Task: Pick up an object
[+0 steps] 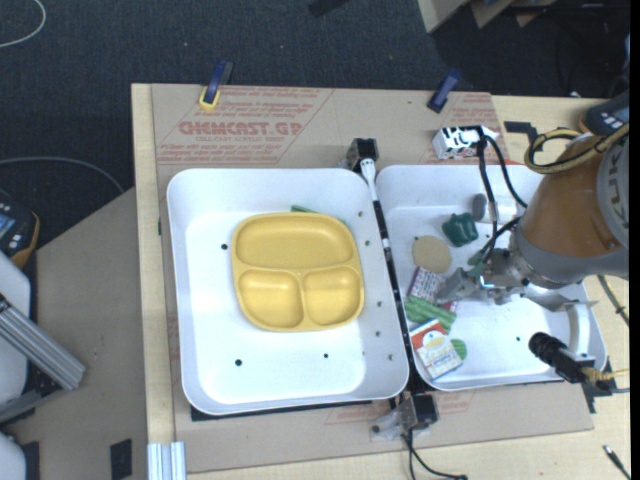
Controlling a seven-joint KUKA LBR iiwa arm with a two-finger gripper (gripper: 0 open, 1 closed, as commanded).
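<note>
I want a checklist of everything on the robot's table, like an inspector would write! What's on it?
Surface: a bench covered in printed brown board, with a left bin and a right bin side by side.
Job's things: in the right bin, a tan disc, a dark green object, a patterned packet, a green piece and a small carton.
Clutter: a yellow divided tray in the left bin, with something green peeking from behind it.
Grippers: the gripper is low in the right bin beside the packet; open or shut cannot be told.
Cables: a black cable runs to the arm.
Surroundings: dark carpet, blue clamps at the bench's far edge.
</note>
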